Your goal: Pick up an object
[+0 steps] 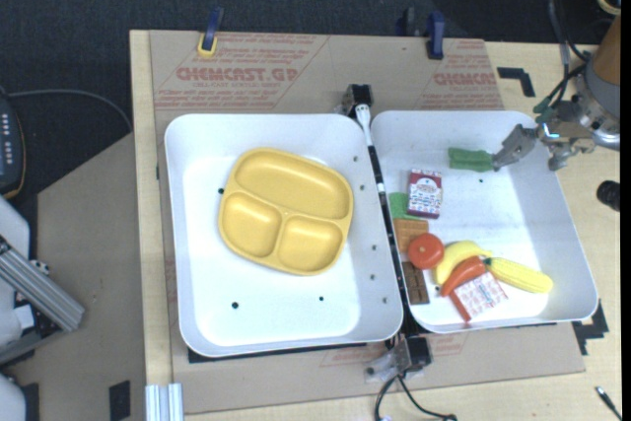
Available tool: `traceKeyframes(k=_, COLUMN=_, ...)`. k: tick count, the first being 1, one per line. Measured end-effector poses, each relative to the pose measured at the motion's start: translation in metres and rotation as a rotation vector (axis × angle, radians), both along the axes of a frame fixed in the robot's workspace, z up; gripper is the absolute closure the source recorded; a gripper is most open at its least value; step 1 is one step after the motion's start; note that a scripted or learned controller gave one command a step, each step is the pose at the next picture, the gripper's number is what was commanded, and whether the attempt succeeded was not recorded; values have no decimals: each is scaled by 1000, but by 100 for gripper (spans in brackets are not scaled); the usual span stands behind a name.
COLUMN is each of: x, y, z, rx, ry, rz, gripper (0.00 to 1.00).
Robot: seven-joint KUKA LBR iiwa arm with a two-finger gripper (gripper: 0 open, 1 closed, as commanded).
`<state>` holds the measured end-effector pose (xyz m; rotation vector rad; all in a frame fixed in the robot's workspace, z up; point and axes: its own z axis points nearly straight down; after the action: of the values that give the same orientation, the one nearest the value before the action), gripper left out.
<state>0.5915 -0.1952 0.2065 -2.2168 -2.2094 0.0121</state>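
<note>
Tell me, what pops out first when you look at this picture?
The big yellow plate with three sections sits in the left bin. In the right bin, bright toy food is heaped near the front: a red tomato and a yellow banana. The robot's tool hangs at that bin's far right edge, beside a green block.

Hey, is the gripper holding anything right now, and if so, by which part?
Cannot be told. The gripper sits at the right end of the green object in the right bin, but a grasp isn't visible.
</note>
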Motion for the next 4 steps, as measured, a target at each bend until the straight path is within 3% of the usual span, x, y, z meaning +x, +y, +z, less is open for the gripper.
traceKeyframes(k=1, x=3, y=0, z=9, rx=-3, ry=-15, rz=4, gripper=0)
traceKeyframes(k=3, x=-5, y=1, z=-98, rx=-1, ry=-8, rz=4, gripper=0)
traceKeyframes(k=4, x=-5, y=2, z=-123, rx=-2, ry=-10, rz=4, gripper=0)
